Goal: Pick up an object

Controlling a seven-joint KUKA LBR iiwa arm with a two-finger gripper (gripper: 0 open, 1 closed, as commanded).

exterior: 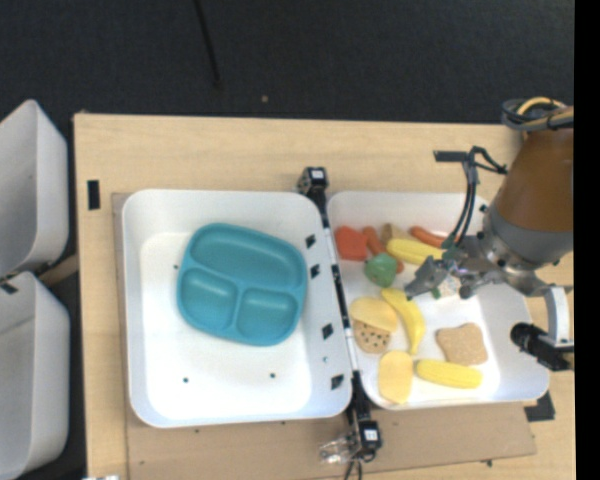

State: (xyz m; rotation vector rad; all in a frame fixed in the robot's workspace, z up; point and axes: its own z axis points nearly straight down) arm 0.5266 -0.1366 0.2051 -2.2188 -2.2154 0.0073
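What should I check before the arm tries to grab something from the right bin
1. Gripper over the right bin: ok.
2. Item between its fingers: cannot tell.
3. Target nearby: ok, banana and green piece lie close beside it.
4. Room around the target: not ok, banana touches the cut bread.
5. Isolated option: ok, toast slice lies apart.
6. Blue plate in the left bin, out of the way: ok.

Hand (432, 276) above toy food (405, 313) — right bin (500, 393).
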